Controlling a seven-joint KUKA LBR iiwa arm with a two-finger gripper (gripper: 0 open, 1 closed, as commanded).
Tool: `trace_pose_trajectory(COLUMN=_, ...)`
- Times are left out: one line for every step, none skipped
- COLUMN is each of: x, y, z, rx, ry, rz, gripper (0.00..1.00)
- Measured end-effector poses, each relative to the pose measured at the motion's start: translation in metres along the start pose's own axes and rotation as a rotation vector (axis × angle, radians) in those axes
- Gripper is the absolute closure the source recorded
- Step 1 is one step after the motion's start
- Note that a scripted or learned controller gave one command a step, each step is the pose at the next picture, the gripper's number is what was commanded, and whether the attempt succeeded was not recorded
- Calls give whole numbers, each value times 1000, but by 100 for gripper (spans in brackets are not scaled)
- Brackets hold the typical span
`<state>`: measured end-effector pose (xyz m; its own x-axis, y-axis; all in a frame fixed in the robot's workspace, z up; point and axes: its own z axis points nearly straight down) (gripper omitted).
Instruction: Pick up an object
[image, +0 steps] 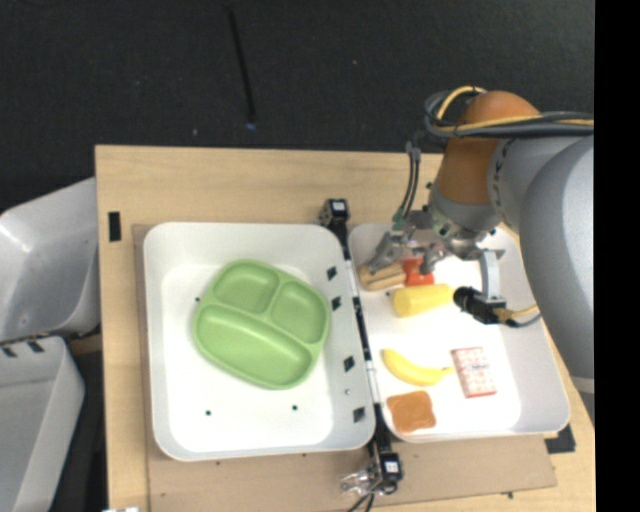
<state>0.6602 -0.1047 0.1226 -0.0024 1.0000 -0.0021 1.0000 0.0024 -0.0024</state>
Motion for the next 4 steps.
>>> trace_pose_trajectory(x=-4, y=4, z=14, rx=-14, ry=-5, rz=2, gripper=0)
trace_pose_trajectory(x=-5, y=6, z=1, rx=-21, ry=-7, rz=3, gripper=100)
trace_pose_trajectory(x=-11, y=10, z=-64, rx=-10, ry=1, rz=3, gripper=100)
trace_pose_trajectory(x=-12, y=11, z=-130, rx=-11, ry=1, rz=-1, gripper=100)
